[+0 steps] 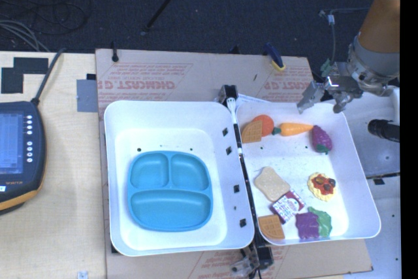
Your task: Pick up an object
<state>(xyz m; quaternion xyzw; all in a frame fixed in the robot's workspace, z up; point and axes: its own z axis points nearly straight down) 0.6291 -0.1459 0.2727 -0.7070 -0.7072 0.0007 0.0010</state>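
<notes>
- The counter (59, 219) is light wood, bare along its left part.
- A printed cardboard sheet (196, 78) lies flat on it, under both bins.
- The left bin (117, 173) and the right bin (359, 193) sit side by side on the cardboard, touching along their inner walls.
- A handheld control pendant (16, 150) rests at the counter's left edge, well apart from the bins.
</notes>
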